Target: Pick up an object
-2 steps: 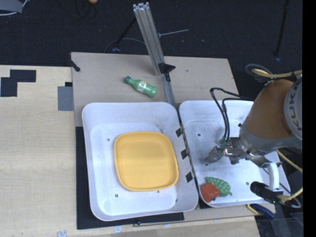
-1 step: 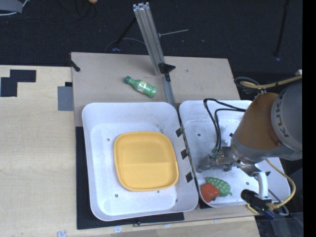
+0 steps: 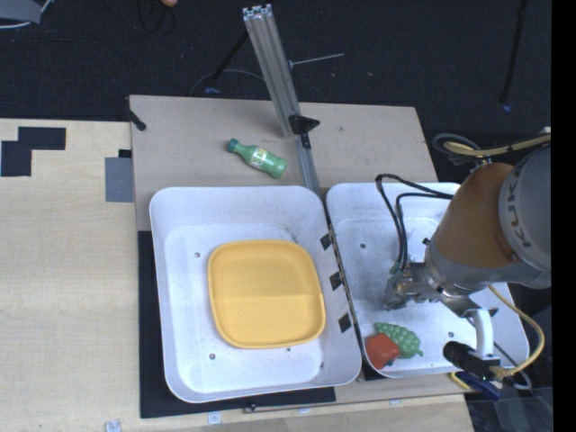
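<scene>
Down at the lower right of the frame, a red and green toy vegetable (image 3: 391, 344) lies near the bottom edge of the right bin (image 3: 360, 214). Just above it hangs the end effector (image 3: 401, 288), low over the bin floor; whether it is apart or together I cannot tell. The grey arm (image 3: 499, 228) with its orange band enters from the right. At centre, a yellow plate (image 3: 266, 292) lies flat in the left bin (image 3: 175, 241). Farther up, a green bottle (image 3: 257, 157) lies on its side on the table (image 3: 378, 138), beside a slanted metal rail (image 3: 274, 61).
</scene>
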{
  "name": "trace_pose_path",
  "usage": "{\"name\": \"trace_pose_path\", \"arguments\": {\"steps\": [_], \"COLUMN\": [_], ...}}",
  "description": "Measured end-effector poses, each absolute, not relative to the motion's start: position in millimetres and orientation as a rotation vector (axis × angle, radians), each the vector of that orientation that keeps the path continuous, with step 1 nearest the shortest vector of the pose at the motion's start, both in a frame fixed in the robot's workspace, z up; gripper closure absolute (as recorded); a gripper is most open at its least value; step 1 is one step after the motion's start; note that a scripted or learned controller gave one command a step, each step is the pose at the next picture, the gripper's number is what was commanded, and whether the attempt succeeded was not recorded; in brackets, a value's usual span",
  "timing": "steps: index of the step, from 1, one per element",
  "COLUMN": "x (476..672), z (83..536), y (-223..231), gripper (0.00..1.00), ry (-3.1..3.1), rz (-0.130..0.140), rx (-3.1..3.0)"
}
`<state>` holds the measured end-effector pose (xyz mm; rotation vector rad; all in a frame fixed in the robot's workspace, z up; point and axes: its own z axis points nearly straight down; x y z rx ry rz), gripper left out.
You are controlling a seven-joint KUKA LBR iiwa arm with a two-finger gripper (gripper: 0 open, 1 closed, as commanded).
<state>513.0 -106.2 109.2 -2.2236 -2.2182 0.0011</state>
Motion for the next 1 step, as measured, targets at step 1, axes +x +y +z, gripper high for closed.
{"name": "trace_pose_path", "arguments": {"steps": [1], "x": [512.0], "z": [154.1], "y": [-114.3], "gripper": [1.00], "ry": [-2.222], "rz": [-0.003], "rx": [-2.225]}}
